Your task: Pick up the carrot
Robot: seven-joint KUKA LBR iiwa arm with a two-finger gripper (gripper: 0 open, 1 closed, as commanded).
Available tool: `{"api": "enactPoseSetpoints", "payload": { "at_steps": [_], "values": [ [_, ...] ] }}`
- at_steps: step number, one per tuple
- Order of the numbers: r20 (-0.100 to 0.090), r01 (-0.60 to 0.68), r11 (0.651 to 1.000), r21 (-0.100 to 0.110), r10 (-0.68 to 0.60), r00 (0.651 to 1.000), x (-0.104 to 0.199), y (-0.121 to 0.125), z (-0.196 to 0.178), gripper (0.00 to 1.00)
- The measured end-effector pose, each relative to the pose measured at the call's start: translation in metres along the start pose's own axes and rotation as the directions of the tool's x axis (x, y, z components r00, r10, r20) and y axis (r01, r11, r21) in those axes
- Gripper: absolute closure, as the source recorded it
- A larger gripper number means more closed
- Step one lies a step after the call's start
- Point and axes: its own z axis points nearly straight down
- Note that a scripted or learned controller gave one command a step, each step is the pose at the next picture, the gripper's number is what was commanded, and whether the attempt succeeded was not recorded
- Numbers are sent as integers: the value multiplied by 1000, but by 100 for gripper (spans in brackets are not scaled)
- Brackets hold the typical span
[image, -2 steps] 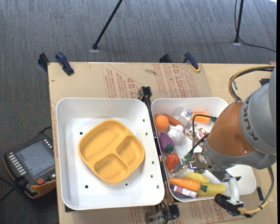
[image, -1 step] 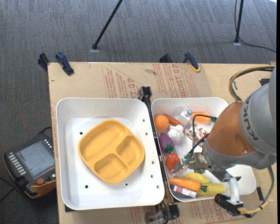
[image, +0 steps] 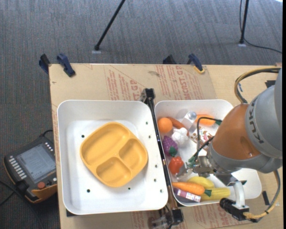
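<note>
so the carrot (image: pixel 191 188) was lying flat near the front edge of the right bin (image: pixel 224 104), long axis running roughly left-right w/ a slight downward tilt, fat end toward the right, narrow end pointing left. it sat just above a small red-and-white pkg (image: pixel 189 196) and just beside a corn cob (image: pixel 218 193) and a yellow banana-ish thing (image: pixel 200 181). gripper (image: pixel 199 165) hung over the middle of that bin, above the carrot, next to a red pepper (image: pixel 176 164). couldn't tell its state tbh, arm body blocked it. an orange (image: pixel 165 125) and purple grapes (image: pixel 169 144) were farther back on the left side. left bin (image: pixel 66 128) had a yellow divided plate (image: pixel 114 153) in it.
</note>
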Motion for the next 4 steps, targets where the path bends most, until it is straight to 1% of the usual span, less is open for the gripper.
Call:
{"api": "enactPoseSetpoints", "payload": {
  "at_steps": [4],
  "values": [
    [0, -2, 1000, 0, 2, 1000, 1, 0, 0, 0]
  ]
}}
